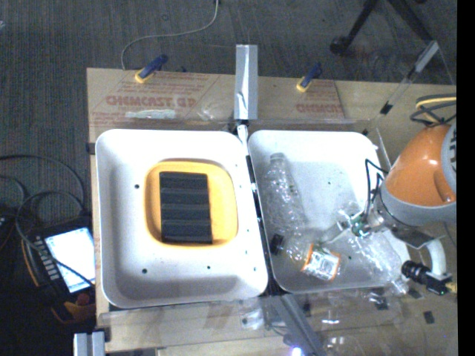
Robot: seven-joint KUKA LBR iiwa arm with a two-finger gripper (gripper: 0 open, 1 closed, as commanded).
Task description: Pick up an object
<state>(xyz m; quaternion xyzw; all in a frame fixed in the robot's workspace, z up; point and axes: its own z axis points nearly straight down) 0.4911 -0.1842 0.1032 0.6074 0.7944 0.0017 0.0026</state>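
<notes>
In the right bin (326, 150) a clear plastic bottle (282, 191) lies lengthwise along the left wall. Below it lies a second crushed clear bottle with a black cap and an orange-and-white label (321, 262). The arm's orange band (419, 173) hangs over the bin's right edge. Below it, the gripper (358, 227) reaches down into the bin's right half, just right of the labelled bottle, beside crumpled clear plastic (378, 254). In the left bin (119, 169) a yellow block with a black ribbed top (189, 205) lies flat in the middle.
A metal divider strip (246, 80) stands at the back between the bins. Blue-and-yellow clamps (151, 67) (310, 75) hold the brown board behind them. Cables and a lit tablet (65, 252) lie on the floor at left.
</notes>
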